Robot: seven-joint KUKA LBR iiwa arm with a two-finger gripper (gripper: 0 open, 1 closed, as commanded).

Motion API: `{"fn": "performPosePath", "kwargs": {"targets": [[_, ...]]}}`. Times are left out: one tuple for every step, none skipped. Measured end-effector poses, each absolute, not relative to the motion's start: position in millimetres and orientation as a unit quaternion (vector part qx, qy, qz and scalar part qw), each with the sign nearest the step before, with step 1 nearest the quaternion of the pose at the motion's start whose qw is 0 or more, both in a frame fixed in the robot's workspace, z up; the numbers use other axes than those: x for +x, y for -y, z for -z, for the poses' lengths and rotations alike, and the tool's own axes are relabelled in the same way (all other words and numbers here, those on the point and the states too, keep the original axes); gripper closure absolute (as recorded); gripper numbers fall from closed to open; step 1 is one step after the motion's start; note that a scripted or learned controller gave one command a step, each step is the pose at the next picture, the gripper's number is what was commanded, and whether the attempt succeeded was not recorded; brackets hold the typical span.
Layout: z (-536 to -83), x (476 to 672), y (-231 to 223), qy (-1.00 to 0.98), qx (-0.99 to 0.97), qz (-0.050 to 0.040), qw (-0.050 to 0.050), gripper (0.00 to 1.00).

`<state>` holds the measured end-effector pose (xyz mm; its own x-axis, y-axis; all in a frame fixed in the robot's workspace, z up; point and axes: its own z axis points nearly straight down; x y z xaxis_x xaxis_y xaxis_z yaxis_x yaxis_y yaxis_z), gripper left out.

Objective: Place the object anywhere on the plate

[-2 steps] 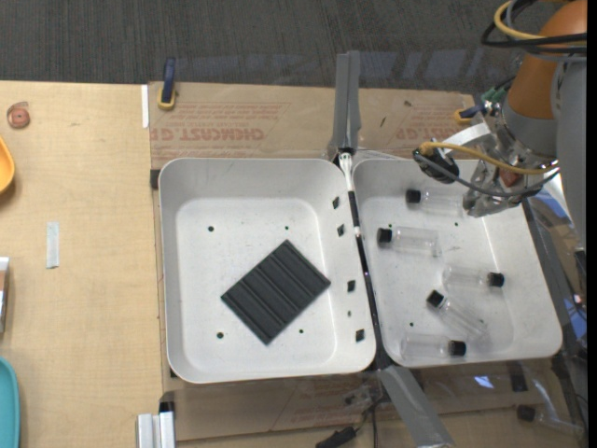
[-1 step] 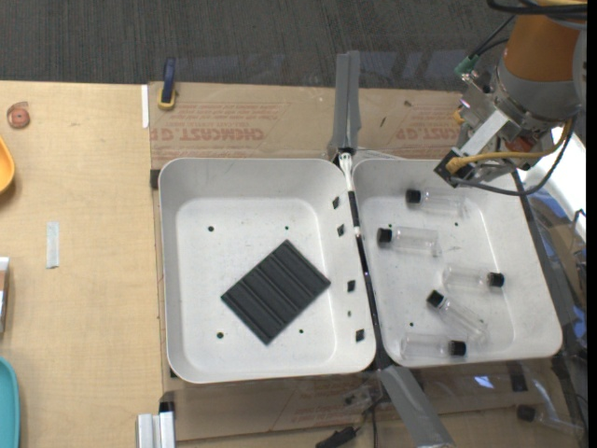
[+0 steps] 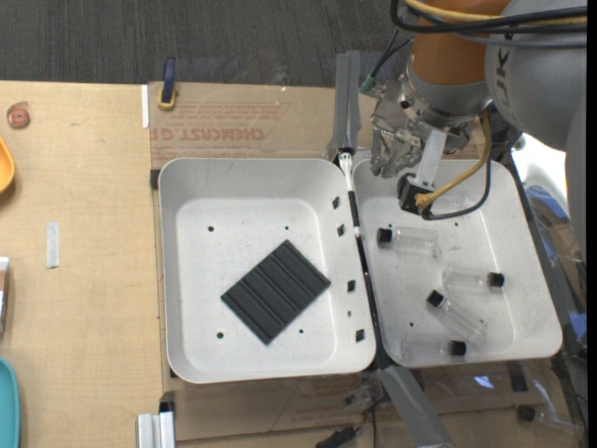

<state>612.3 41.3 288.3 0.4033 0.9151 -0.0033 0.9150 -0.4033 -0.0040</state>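
Observation:
The plate (image 3: 276, 290) is a dark ribbed square lying turned like a diamond on the floor of the left bin (image 3: 177, 250). Several clear plastic vials with black caps lie in the right bin (image 3: 522, 241): one near its left wall (image 3: 407, 241), one toward the right (image 3: 471, 278), one in the middle (image 3: 455, 312) and one at the front (image 3: 438, 348). My gripper (image 3: 392, 160) hangs over the back left corner of the right bin, above and behind the nearest vial. Nothing shows held under it.
A divider with black clips (image 3: 356, 231) runs between the two bins. A yellow and black cable (image 3: 438, 194) loops down from the wrist over the back of the right bin. Cardboard (image 3: 233, 124) lies behind the left bin, and the wooden bench (image 3: 75, 250) extends to the left.

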Motion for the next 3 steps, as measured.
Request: {"fn": "performPosePath", "kwargs": {"targets": [[-295, 550.3, -68, 0.665, -0.746, -0.0021, 0.001, 1.0], [-251, 507.1, -44, 0.764, -0.646, -0.0019, 0.001, 1.0], [-180, 499.2, -100, 0.853, -0.522, -0.0019, 0.002, 1.0]]}}
